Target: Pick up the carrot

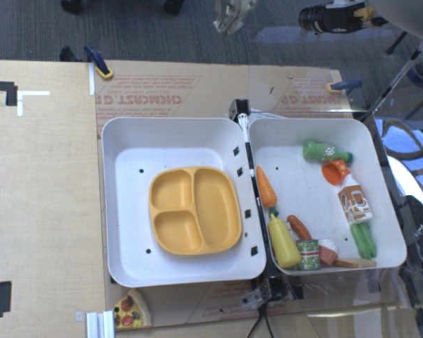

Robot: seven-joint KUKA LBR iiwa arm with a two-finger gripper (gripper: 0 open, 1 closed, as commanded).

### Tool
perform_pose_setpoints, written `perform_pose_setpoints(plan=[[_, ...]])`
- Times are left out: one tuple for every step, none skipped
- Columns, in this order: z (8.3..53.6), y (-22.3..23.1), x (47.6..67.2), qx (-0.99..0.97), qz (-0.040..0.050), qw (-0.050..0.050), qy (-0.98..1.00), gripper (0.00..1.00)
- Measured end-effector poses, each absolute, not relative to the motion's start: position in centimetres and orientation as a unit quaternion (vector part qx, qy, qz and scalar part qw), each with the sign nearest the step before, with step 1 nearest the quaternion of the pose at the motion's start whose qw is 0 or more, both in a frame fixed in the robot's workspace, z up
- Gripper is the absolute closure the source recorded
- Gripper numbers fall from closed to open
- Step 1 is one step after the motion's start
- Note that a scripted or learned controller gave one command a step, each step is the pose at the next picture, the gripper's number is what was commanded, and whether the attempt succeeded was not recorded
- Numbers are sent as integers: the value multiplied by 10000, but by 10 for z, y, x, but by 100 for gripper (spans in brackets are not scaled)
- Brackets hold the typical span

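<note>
The gripper (233, 16) is parked high beyond the bins; whether its fingers are spread cannot be told. The carrot (266, 186) lies well below them, against the right bin's (381, 182) left wall. Approach is not begun; a long descent is needed.

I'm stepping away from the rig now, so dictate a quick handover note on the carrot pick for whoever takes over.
End effector: up at the top of the camera view, beyond the bench, away from both bins; nothing seen in it.
Carrot: lying in the right bin, against its left wall, above the yellow bottle.
Left bin: holds a yellow plate.
Done: nothing yet; carrot not picked.
Left: reach into the right bin, grasp the carrot, lift it.
</note>
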State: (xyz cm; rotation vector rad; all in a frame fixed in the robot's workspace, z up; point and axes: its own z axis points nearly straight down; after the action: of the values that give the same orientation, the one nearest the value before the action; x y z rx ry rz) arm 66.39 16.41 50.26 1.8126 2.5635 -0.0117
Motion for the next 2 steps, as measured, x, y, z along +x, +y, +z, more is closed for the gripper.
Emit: perform_pose_setpoints(plan=[[503,164,664,5774,-39,10,8164,0],[510,164,665,5766,-47,14,8170,100]])
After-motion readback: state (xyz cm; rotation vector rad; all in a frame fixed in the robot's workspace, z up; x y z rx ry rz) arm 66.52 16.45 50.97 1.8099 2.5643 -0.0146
